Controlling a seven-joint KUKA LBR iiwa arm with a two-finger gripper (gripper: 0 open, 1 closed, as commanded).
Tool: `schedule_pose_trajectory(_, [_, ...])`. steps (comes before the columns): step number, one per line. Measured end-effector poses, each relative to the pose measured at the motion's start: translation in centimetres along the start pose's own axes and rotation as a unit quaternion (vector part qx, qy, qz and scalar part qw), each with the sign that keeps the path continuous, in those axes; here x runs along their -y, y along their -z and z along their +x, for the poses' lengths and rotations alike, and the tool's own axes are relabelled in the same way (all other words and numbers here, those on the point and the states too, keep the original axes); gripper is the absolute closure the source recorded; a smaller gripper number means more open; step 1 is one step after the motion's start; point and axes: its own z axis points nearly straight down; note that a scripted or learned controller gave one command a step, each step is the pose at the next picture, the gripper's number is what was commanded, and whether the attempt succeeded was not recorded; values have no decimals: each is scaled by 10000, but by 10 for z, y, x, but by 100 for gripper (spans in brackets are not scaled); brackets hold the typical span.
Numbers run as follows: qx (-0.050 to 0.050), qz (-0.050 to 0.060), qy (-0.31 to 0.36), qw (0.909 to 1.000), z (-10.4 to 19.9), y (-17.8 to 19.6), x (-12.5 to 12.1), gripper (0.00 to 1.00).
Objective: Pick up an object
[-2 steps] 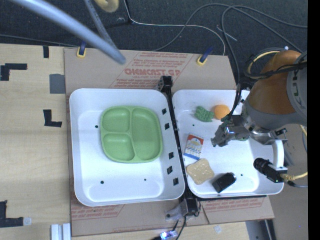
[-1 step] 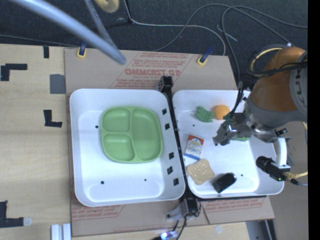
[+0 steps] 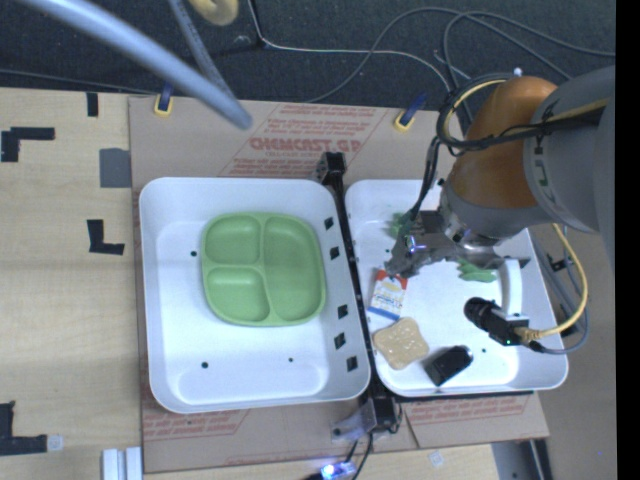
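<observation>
A pale wooden bench (image 3: pixel 60 298) carried a brown cardboard sheet (image 3: pixel 300 138) on which two shallow white bins sat side by side, the left bin (image 3: pixel 165 268) holding a light green divided plastic plate (image 3: pixel 264 269). Nearest the camera in the right bin (image 3: pixel 540 368) lay a small black block (image 3: pixel 447 364) and, just beside it, a tan round speckled biscuit-like piece (image 3: pixel 400 342), with a small white, red and blue packet (image 3: pixel 388 294) close behind. Farther back, the grey arm with its orange band (image 3: pixel 500 158) hung over that bin, its gripper (image 3: pixel 412 251) low just above the packet, its opening impossible to judge, near a green object (image 3: pixel 405 223).
</observation>
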Motion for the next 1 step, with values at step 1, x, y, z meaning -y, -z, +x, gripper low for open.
schedule_pose_trajectory(1, [3, 3, -2, 10000, 50, -8, -21, 100])
